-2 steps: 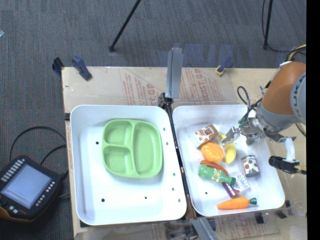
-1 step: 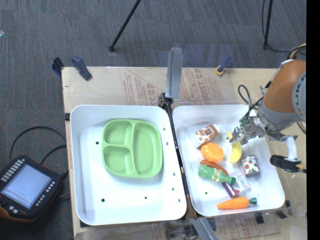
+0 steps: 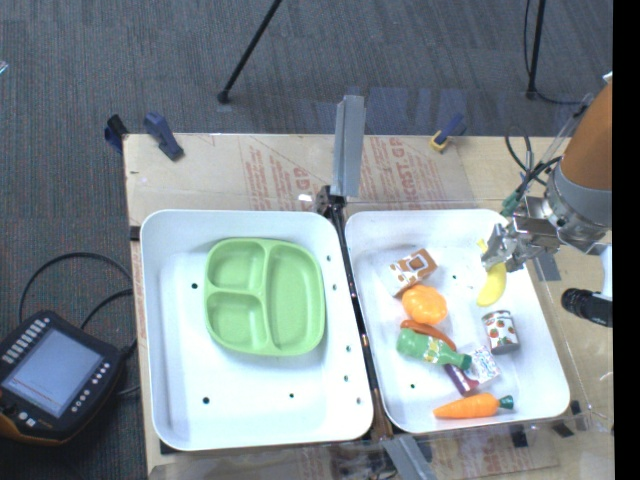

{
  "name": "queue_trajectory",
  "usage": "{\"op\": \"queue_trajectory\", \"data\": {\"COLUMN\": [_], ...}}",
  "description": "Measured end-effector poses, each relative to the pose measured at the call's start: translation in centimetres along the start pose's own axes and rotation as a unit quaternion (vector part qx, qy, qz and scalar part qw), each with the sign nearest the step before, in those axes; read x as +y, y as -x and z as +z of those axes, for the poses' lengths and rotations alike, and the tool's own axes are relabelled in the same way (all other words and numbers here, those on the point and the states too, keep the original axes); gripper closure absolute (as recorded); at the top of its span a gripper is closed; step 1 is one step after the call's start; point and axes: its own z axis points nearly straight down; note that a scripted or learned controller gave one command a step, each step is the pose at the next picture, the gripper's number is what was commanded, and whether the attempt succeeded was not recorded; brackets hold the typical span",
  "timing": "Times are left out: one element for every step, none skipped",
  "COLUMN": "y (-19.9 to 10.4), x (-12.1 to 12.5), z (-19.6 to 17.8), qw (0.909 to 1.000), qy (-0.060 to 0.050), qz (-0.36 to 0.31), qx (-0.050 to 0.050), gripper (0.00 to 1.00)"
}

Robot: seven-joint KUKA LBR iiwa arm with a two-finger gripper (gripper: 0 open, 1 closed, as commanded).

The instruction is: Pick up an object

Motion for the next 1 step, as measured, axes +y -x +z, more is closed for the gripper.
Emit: {"op": "queue_trajectory", "data": {"y": [-2.49], "x": [1.41], "z": [-8.99], "qw": [0.9999], "qy": [0.0], "qz": [-0.015], "qx": [0.0], "gripper": [1.0]}}
